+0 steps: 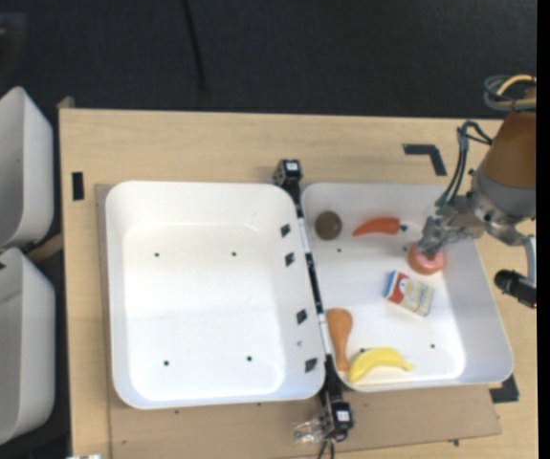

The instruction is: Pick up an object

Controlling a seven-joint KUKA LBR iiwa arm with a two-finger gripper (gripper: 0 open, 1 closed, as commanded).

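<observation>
Nearest the lens, at the six o'clock edge of the worktop, sits a small metal clip where the two bins meet.

Gripper: positioned over the right bin, at about three o'clock in the scene, directly above a pinkish-red round object. Whether the gripper is wide, narrow or gripping cannot be told; contact with the object is not confirmed.

Pinkish-red round object: judged light, smooth and rounded, possibly a plastic toy; likely to roll or slip. Best taken across its widest part, from above.

Outward from the gripper:
- Red pepper-shaped piece, at ten o'clock, near; slender, curved, glossy.
- Small carton, at seven o'clock, near; flat-sided, printed white, red and blue, lying tilted.
- Brown ball, at nine o'clock, farther off; dull surface.
- Orange drumstick-shaped piece and yellow banana, at seven o'clock, well apart, almost touching each other by the bin's near wall.

Left bin: white, shallow, smooth moulded plastic with rounded corners.
</observation>
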